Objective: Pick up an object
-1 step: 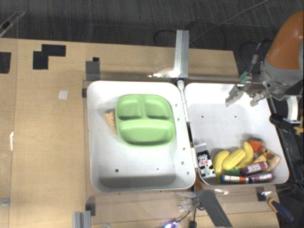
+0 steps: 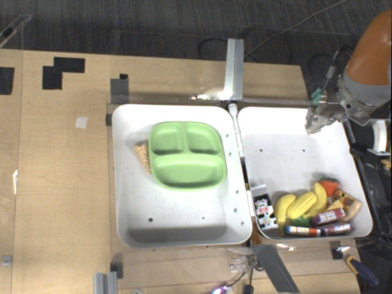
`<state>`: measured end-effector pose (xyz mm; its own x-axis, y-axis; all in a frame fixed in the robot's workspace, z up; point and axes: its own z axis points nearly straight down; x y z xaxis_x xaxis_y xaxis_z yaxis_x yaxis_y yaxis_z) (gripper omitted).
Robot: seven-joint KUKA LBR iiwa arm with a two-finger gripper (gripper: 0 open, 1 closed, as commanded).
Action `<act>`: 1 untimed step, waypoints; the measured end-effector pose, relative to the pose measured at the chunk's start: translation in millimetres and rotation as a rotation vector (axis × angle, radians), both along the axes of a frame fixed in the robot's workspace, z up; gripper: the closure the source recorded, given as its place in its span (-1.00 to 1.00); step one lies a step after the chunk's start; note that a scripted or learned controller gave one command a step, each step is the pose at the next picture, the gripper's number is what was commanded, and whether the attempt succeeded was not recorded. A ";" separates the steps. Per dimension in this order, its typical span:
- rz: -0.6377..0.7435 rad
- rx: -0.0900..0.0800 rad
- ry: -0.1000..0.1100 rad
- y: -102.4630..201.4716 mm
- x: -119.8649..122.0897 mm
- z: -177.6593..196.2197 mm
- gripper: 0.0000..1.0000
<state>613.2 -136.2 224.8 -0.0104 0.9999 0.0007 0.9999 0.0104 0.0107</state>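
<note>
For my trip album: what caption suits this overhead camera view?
Robot gripper poised over the right bin of toy bananas and markers; green tray in the left.

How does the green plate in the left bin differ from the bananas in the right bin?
The green plate is one wide, flat thing with three compartments; the bananas are a small yellow bunch of curved fruit. The green plate lies near the middle of the left bin, with something tan under its left edge; the bananas lie crowded among other small things in the right bin's near corner. Both lie apart from the gripper.
</note>
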 end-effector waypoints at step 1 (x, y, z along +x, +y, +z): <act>0.000 0.000 0.000 0.0 0.0 -0.1 -1.00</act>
<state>613.1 -136.2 224.7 -0.0102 0.9999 0.0007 0.9999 0.0102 0.0104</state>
